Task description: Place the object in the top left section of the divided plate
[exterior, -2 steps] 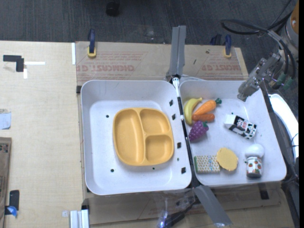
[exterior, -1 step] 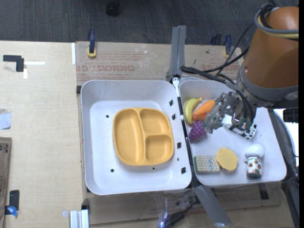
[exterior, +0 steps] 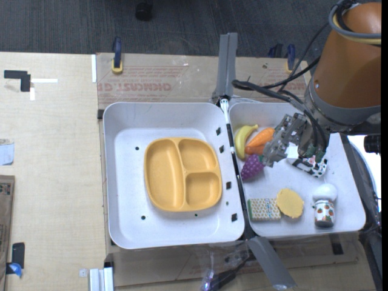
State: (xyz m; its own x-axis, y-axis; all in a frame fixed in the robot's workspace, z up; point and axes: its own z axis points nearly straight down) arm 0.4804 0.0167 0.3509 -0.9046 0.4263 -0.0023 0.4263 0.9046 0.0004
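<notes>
A yellow divided plate (exterior: pixel 182 174) lies in the left bin (exterior: pixel 121 162), with one long section on its left and two smaller ones on its right; all sections are bare. My gripper (exterior: pixel 274 154) hangs over the left part of the right bin (exterior: pixel 348 217), just right of an orange carrot (exterior: pixel 260 139) and above a purple grape bunch (exterior: pixel 253 168). It looks open, with nothing visible between its fingers. A yellow banana (exterior: pixel 242 139) lies beside the carrot, against the bin's left wall.
The right bin also holds a patterned block (exterior: pixel 263 209), a flat yellow round piece (exterior: pixel 290 203), a white ball (exterior: pixel 325 192) above a small jar (exterior: pixel 324 214), and a black-and-white item (exterior: pixel 313 165) under the wrist. The arm's cables arch over that bin's back.
</notes>
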